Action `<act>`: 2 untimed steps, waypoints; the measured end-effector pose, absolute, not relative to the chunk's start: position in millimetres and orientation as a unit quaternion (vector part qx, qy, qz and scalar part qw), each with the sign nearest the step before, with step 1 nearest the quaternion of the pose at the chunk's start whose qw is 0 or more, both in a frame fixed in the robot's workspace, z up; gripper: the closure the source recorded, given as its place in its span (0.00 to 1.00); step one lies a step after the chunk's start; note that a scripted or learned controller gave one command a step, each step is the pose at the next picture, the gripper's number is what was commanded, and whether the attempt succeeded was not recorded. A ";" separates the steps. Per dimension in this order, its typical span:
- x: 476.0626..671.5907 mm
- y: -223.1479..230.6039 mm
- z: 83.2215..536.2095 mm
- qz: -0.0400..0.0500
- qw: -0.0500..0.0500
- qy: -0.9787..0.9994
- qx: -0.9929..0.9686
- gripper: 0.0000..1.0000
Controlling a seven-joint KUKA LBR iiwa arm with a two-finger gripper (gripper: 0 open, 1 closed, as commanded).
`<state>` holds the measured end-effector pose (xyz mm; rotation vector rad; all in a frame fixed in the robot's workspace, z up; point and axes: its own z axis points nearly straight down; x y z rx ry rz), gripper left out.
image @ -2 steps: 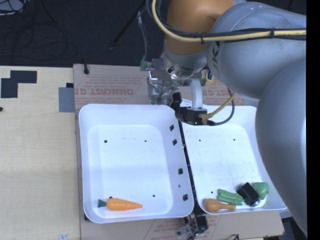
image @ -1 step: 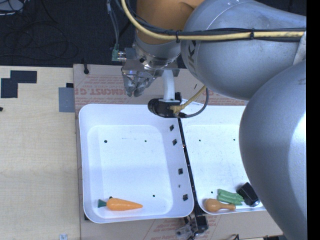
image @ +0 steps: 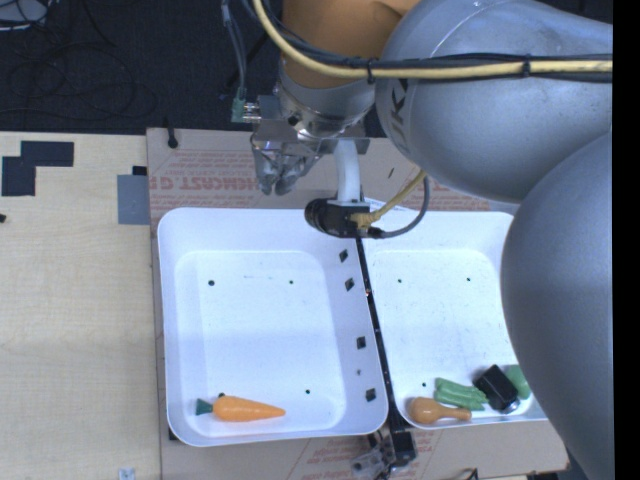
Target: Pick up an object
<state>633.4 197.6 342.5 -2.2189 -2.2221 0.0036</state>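
My gripper [image: 280,173] hangs above the far rim of the left bin [image: 180,258]. Well below me, a carrot [image: 245,409] lies along its near wall. Off to my right, the right bin [image: 440,268] holds a pear-shaped toy [image: 436,411], green pods [image: 462,394] and a black block [image: 497,387].

— We see even, bright light on both white bins [image: 180,268], with a soft shadow in the left one.

— We find the background dark, the nearby arm [image: 500,78] slightly blurred.
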 end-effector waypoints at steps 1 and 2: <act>644.1 244.7 313.4 0.002 0.001 -0.708 -0.706 1.00; 641.7 243.8 226.3 0.006 0.002 -0.707 -0.707 1.00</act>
